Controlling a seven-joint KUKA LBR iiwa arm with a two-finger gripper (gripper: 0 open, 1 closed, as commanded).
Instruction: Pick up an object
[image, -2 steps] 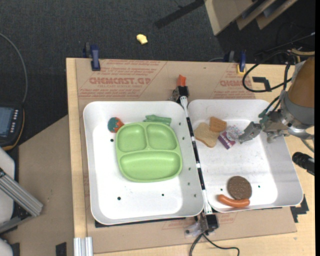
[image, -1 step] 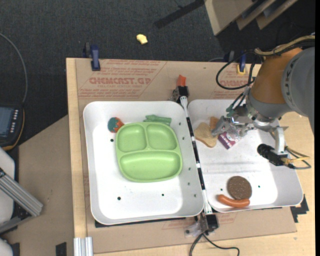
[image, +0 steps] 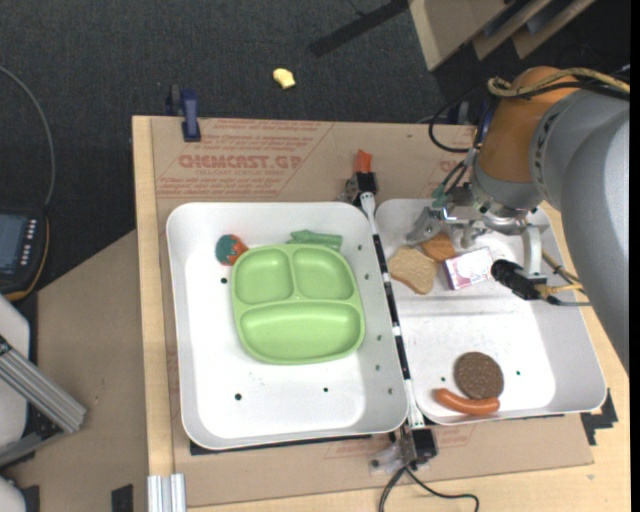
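Hot dog (image: 467, 402) lies well apart from gripper (image: 447, 226), whose grip I cannot tell.

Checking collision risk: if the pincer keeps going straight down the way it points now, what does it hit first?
Probably the tan bread slice or the small orange-brown piece beside it, in the right bin. The pincer hangs right over them; from this slanted view, height and exact line are unclear.

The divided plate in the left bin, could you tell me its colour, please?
Light green, seen clearly in the camera view: divided plate.
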